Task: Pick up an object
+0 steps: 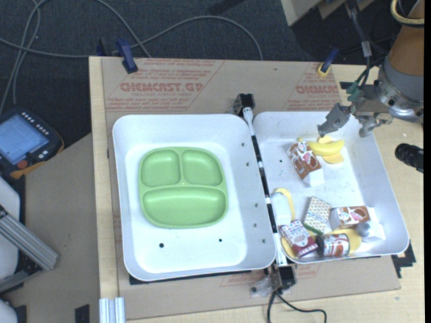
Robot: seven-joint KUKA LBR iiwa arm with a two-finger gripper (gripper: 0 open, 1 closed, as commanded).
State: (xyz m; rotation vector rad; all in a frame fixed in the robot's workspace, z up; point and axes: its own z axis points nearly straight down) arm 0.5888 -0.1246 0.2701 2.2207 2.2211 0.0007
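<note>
Now | banana (328, 149) (long axis left-right) | tool (350, 121) open, above.

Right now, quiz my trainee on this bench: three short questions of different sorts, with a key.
1. True or false: the green divided plate lies in the left bin.
2. Multiple choice: the gripper hangs above which thing? A) the yellow banana in the right bin B) the green divided plate C) the blue clamp
3. Fill in: the pile of small packages sits at the ____ end of the right bin, the end closer to the camera.

Key: 1 true; 2 A; 3 near.
</note>
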